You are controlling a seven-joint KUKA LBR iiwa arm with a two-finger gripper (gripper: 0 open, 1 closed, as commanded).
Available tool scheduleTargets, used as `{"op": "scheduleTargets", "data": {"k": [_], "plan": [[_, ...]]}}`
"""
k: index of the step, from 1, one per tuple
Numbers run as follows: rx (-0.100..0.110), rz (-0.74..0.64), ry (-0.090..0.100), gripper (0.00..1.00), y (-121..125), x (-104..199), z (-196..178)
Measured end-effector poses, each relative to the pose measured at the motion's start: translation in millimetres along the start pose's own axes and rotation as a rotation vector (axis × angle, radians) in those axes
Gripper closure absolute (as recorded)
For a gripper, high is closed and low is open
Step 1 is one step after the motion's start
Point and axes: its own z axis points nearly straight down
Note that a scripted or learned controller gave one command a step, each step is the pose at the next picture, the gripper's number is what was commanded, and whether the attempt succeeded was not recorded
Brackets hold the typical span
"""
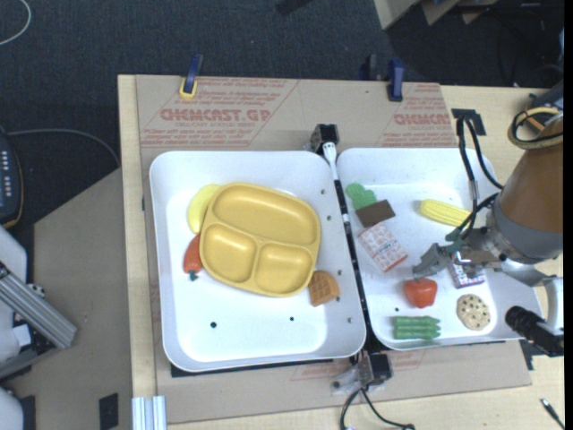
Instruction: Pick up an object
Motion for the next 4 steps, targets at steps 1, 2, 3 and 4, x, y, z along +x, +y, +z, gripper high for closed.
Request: {"op": "scheduleTargets", "data": {"k": [1,2,3,4], "plan": [[0.001,0.000,0.000,0.00,1,-1,64],[-0.002,0.000,-0.001,0.00,0,-1,92],[-0.010,0.002,-0.003,1.00,2,-1,78],[-0.013,-0.002,-0.004,1.00,5,7,19]]}}
